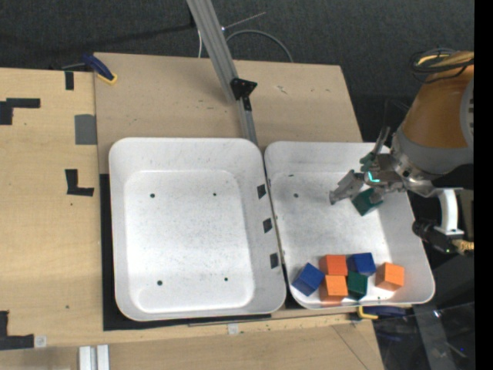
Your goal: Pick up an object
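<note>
My gripper [359,194] hangs over the middle of the right bin [308,168], reaching in from the right under the grey and orange arm [435,126]. A dark green block [367,202] lies right at the gripper's tip, partly covered by it; whether it is gripped is unclear. Along the bin's front edge several blocks lie in a cluster: a blue block [307,277], two orange blocks [334,265] [335,286], another blue block [361,264], a green block [357,284] and an orange block [391,275].
The left bin [185,230] stands beside the right one, their rims touching. A slanted metal pole [219,45] crosses the back of the bench. The bench's front edge runs just below the bins.
</note>
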Action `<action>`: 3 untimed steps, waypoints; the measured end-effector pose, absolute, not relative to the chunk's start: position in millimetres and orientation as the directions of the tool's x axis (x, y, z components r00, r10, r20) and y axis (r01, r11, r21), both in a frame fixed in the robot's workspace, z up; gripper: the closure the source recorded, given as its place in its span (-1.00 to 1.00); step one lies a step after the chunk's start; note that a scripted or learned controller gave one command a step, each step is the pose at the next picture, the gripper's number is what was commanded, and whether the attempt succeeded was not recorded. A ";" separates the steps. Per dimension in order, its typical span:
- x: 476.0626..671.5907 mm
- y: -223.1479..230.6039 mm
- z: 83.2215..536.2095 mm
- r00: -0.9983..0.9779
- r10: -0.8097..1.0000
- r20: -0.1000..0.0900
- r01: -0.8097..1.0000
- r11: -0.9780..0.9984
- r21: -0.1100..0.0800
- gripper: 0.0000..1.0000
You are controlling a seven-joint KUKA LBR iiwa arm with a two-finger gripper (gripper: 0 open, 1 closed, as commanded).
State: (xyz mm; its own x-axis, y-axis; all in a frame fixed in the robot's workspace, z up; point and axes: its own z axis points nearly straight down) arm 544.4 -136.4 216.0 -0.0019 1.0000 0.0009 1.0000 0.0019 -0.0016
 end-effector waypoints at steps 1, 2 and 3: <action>548.5 -127.9 159.5 -0.001 1.000 0.001 1.000 0.001 -0.006 -1.00; 550.1 -130.1 95.8 -0.001 1.000 0.000 1.000 0.001 -0.008 -1.00; 549.3 -129.6 91.1 -0.001 1.000 0.000 1.000 0.001 -0.004 -1.00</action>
